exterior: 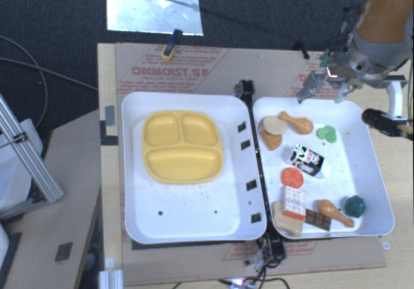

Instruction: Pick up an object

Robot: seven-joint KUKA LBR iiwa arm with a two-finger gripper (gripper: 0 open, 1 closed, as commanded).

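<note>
1. The grey arm with its orange band [387, 3] comes in at the upper right, and its end effector [326, 87] hangs just over the far rim of the right-hand shallow white bin [375, 171]. Its two dark fingers are spread apart with nothing between them.
2. Taking the small black-and-white printed carton [306, 160] in the middle of that bin as the landmark, it lies tilted, white faces with black blotches.
3. Up and left of the carton: a tan toy drumstick [296, 122] lying across, and touching it on the left a round beige-and-brown toy bun [272, 132].
4. Up and right of the carton: a small light-green leafy toy piece [327, 133], apart from the rest.
5. Just below the carton: a flat orange-red round slice [292, 178].
6. Further below it: a red-and-white printed box [294, 203] resting on a pale tan wedge-like block [286, 223], with a dark brown chocolate-like bar [317, 219] beside them.
7. Below and right of the carton: a second tan drumstick [335, 211], and past it a dark teal rounded toy [354, 205] by the near right corner.
8. Well to the carton's left, in the other white bin [136, 216], sits a yellow plastic plate with three compartments [182, 147].
9. Both bins rest on the bench [207, 68], on a brown sheet with red lettering.
</note>
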